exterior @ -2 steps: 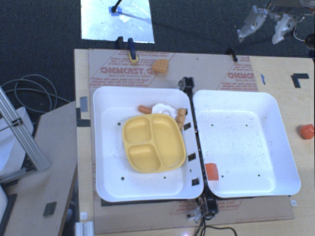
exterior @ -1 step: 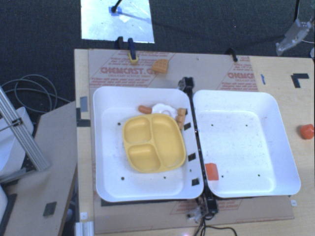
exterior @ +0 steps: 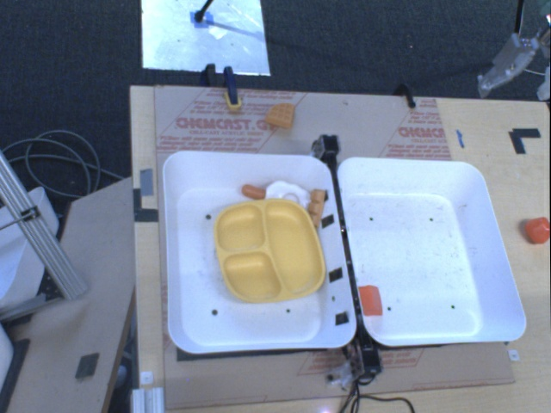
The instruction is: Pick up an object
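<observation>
Both bins are plain white, the left bin (exterior: 185,256) and the right bin (exterior: 482,231) speckled with dark flecks. The sectioned plate (exterior: 269,250) is pale yellow, the little block (exterior: 370,299) is orange-red. The surface (exterior: 516,170) is tan with red lettering on its board.

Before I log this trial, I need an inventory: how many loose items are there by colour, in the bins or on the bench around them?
Yellow: 1, the divided plate
Orange: 4, sausage, block, waffle, piece on the bench
White: 1, item behind the plate
Tan: 1, small piece
Total: 7
</observation>
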